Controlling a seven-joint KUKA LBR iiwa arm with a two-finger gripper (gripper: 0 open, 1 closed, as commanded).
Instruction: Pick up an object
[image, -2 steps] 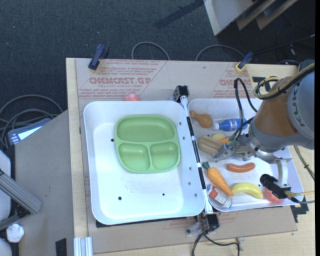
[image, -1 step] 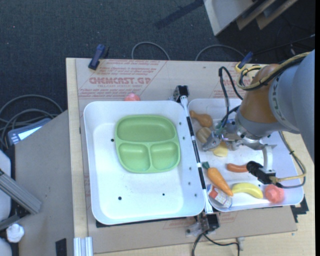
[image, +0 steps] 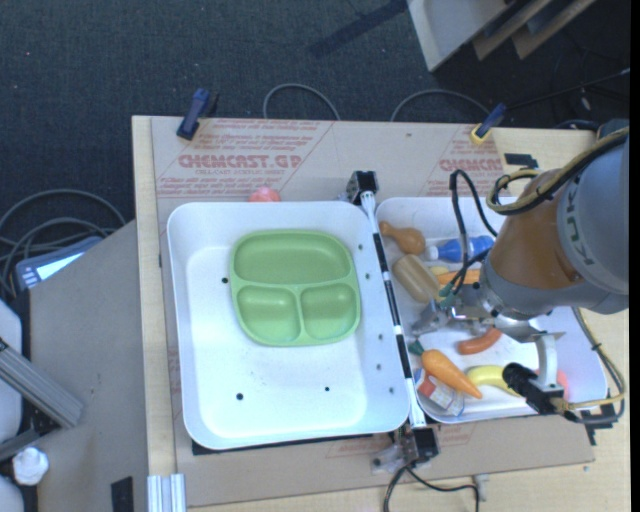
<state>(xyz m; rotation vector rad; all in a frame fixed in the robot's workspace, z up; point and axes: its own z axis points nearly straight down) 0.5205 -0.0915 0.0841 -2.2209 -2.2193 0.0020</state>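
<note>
In the right bin (image: 596, 372), a carrot (image: 450, 371) and banana (image: 484, 377) lie near its front rim. The pincer (image: 447, 312) hangs just behind them over crowded toys; whether it grips anything cannot be told. The left bin (image: 200, 330) holds 1 green divided plate (image: 295, 285), with bare floor around it.

Camera position: fixed above the bench (image: 300, 140), angled downward.
Coverage: both white bins (image: 200, 300) are seen whole.
Arm (image: 560, 240) entry: from 3 o'clock.
</note>
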